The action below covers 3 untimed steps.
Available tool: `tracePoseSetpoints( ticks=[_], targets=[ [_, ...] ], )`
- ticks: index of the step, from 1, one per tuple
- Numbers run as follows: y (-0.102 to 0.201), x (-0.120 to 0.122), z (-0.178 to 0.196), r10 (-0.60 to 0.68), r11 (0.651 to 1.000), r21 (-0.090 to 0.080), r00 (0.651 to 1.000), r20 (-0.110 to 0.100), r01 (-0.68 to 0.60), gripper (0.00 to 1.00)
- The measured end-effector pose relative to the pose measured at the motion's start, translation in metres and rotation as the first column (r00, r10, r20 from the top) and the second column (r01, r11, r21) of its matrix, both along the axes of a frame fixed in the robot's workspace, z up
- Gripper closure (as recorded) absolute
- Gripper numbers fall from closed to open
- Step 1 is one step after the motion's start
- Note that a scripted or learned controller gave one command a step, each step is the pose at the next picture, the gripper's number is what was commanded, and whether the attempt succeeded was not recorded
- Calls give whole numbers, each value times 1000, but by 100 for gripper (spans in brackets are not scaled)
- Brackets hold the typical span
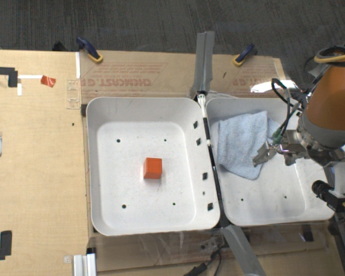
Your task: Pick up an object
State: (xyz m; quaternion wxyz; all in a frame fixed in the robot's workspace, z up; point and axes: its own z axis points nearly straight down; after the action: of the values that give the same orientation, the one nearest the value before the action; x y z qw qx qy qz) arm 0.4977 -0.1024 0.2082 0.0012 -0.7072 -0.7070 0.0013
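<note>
An orange block is sitting alone near the middle of the left bin, with bare white floor lying all around it, so a reach from above or from any side is meeting nothing there. A raised divider is running between the two bins, and a grey post is standing up at its far end. In the right bin, a crumpled blue cloth is covering the far left part, while the near floor is lying bare. The arm and its gripper are hanging over that bin's right side, crowding it, with the gripper at the cloth's right edge.
</note>
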Motion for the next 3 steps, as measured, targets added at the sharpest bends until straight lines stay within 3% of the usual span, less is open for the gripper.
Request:
tracePoseSetpoints(
  ticks=[1,2,3],
  targets=[
    [9,21,-96,5,1000,0,1000,0,-5,0],
    [29,19,-17,110,994,0,994,3,-110,0],
    [-4,43,-117,91,996,0,996,3,-91,0]
  ],
)
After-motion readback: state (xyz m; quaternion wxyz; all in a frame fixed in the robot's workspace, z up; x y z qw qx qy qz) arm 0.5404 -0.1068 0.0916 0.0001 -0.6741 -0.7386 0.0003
